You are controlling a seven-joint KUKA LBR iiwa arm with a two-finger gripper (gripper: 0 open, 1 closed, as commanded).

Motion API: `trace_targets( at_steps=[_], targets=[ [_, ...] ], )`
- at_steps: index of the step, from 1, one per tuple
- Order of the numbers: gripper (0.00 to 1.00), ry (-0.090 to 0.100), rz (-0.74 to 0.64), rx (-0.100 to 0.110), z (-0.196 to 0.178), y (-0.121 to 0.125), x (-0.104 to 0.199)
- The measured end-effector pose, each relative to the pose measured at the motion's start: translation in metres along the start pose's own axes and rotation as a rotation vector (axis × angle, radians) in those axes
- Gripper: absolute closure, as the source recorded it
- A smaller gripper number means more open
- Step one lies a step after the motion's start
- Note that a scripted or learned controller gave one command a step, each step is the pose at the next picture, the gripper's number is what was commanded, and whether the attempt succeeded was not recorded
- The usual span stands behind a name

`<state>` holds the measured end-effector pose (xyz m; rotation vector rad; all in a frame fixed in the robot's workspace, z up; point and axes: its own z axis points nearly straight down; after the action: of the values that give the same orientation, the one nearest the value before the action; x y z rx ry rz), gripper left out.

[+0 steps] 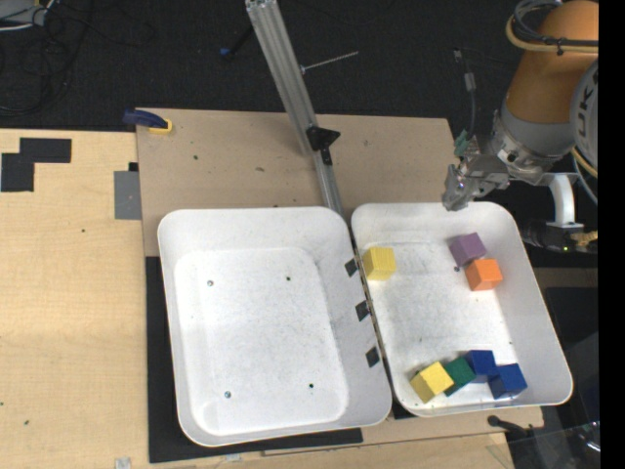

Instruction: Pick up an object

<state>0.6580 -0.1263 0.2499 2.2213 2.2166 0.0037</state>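
**Blocks in the right bin, gripper at its far rim**

Nearest, two blue cubes (494, 371), a green cube (459, 372) and a yellow cube (431, 381) cluster in the right bin (547, 330). Farther in sit an orange cube (483, 274), a purple cube (467, 248) and another yellow cube (380, 263). Beyond, the gripper (459, 198) hangs over the rim.

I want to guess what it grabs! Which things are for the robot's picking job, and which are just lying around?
For the job: gripper, purple block, orange block, yellow block, corner blocks, right bin.

Just lying about: left bin, metal bar, blue clamp.
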Motion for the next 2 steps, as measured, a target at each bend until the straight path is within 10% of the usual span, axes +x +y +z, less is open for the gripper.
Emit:
trace_targets(
  at_steps=[2],
  targets=[
    [1.00,0.003,-0.006,0.010,0.011,-0.035,0.093]
  ],
)
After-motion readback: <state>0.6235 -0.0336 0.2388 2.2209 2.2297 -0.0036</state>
